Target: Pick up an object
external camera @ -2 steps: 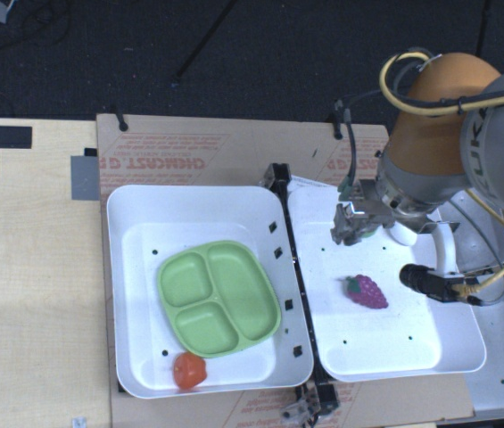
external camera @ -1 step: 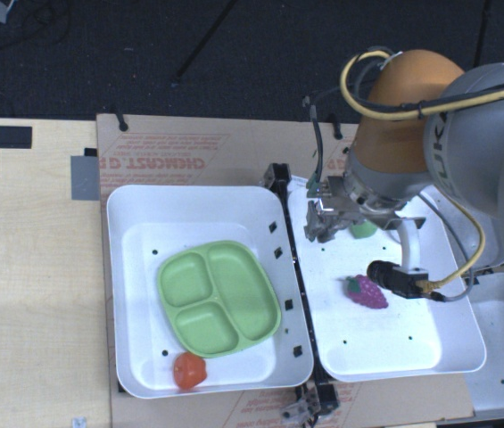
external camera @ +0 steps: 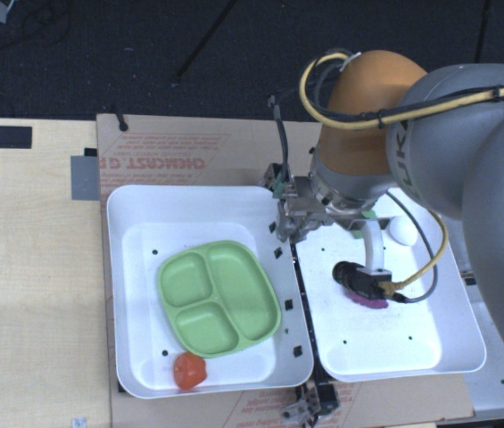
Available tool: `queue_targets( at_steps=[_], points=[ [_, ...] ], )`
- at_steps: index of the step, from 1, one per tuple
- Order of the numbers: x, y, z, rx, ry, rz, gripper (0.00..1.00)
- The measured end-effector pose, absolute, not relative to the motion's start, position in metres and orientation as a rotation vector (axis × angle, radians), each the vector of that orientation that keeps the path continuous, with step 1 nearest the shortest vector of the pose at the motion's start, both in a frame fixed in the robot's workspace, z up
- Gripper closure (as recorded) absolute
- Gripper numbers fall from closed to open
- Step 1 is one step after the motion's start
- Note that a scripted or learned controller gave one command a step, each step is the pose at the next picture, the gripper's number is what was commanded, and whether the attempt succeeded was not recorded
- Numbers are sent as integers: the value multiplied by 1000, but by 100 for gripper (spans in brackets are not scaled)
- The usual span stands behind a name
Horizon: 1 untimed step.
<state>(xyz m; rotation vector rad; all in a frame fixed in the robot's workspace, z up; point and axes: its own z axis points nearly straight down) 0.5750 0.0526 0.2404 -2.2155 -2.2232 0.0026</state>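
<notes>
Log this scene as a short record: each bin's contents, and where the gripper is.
left bin: green three-compartment plate in the middle; orange-red lump by the near wall, close to the plate's corner
right bin: magenta object near the middle; white rounded object towards the far side
gripper: over the shared edge of the two bins, towards the far end
held: cannot tell
</notes>
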Motion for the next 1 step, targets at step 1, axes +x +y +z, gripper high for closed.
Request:
queue_targets(
  at_steps=[1],
  points=[
    [575, 51, 241, -2218, -2223, 4, 0]
  ],
)
